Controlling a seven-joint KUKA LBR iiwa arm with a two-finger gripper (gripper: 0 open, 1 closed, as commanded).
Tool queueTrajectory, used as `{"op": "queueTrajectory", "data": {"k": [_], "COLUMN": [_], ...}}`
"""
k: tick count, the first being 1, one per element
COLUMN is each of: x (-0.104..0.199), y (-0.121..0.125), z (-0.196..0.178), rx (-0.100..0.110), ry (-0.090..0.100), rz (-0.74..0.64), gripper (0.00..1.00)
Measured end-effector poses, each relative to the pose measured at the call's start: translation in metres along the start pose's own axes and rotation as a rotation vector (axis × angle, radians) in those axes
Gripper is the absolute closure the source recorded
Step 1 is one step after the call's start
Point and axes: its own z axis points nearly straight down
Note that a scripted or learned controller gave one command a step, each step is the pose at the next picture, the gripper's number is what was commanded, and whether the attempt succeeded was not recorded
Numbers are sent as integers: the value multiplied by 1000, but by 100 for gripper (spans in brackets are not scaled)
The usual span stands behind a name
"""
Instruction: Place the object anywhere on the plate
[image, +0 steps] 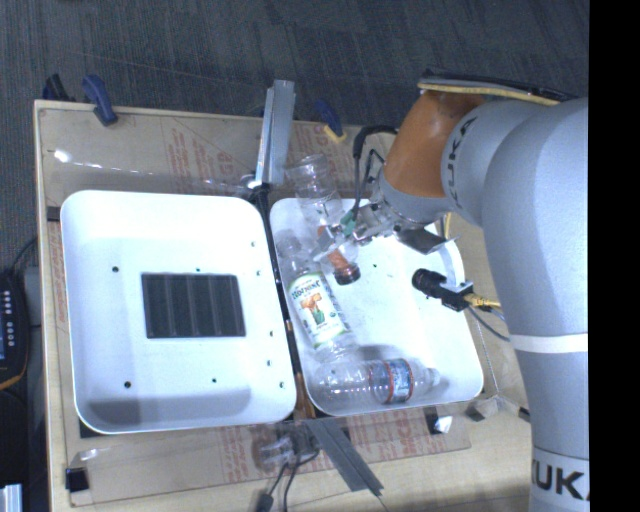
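A blue clamp (100, 100) grips the pale tabletop (150, 130) at its 11 o'clock corner. The left bin (90, 230) carries the plate (193, 305), a dark ribbed rectangle lying flat near the bin's centre, a little toward 9 o'clock. At 12 o'clock of the seam where the two bins meet, a grey metal bar (275, 130) stands tilted. Just beside it, an empty clear bottle (312, 182) leans over the 11 o'clock corner of the right bin (440, 340). Inside that bin, along its 9 o'clock wall, a labelled bottle (318, 310) lies on its side, the white label printed in green and orange. A second clear bottle (385, 380) with a dark label lies along the 6 o'clock wall, its end close to the labelled bottle. The small brown object (345, 268), reddish on top, sits in the 11 o'clock part of the right bin. It is just at 1 o'clock of the labelled bottle and well apart from the plate. The tool (348, 228) hangs just at 12 o'clock of the brown object, very close to it. Contact cannot be made out, and whether the tool is spread or pressed together cannot be told. The grey arm (520, 200), with its orange band (430, 140), reaches in from 3 o'clock.
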Motion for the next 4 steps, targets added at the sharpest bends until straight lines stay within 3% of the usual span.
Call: {"op": "queueTrajectory", "data": {"k": [1, 2, 3, 4], "x": [76, 168, 192, 217], "y": [25, 16, -33, 29], "z": [-54, -56, -59, -62], "rx": [28, 32, 28, 25], "ry": [38, 38, 42, 41], "rz": [-198, -136, -341, -444], "gripper": [100, 100, 100, 100]}}
